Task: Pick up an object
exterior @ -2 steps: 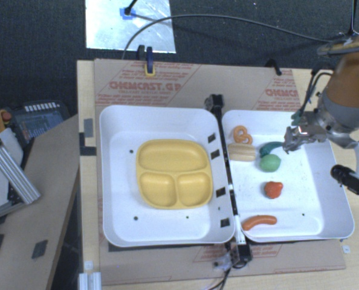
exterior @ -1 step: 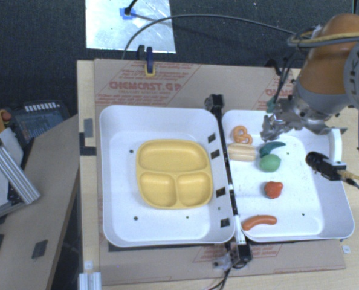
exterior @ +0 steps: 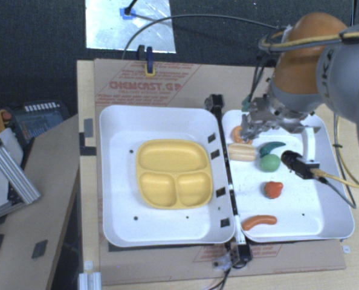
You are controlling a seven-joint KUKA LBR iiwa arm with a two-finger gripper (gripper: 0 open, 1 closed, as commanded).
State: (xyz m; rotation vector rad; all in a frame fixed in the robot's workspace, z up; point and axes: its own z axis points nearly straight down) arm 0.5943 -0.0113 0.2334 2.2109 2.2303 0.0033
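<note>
Sausage (exterior: 259, 222) near front rim; gripper (exterior: 246, 134) above orange piece (exterior: 236, 135).

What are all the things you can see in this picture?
White bins: two, white, side by side on the bench.
Divided tray: one, yellow, in the left bin.
Sausage: one, orange-red, near the front of the right bin.
Tomato-like piece: one, red, middle of the right bin.
Round piece: one, green, right bin.
Curved piece: one, dark green, just behind the round piece.
Bread-like roll: one, pale tan, right bin by the divider.
Orange piece: one, orange, back of the right bin, partly hidden.
Clamp: one, blue and yellow, back of the bench.
Arm: one, grey with orange band, from the right.
Gripper: one, over the right bin's back.
</note>
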